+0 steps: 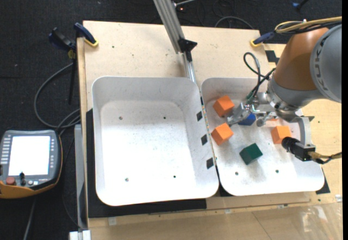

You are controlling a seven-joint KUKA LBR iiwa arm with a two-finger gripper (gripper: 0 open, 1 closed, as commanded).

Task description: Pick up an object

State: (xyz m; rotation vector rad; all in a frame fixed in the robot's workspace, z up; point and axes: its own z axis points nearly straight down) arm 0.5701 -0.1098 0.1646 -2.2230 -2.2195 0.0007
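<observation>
The gripper (243, 115) sits low in the right bin (304, 182), closed around a small blue object (248, 120). An orange block (223, 106) lies at its ten o'clock, another (222, 133) at eight, a third (280, 134) at four. A dark green block (250, 153) rests at six. The left bin (109, 89) lies beyond, at nine.
</observation>
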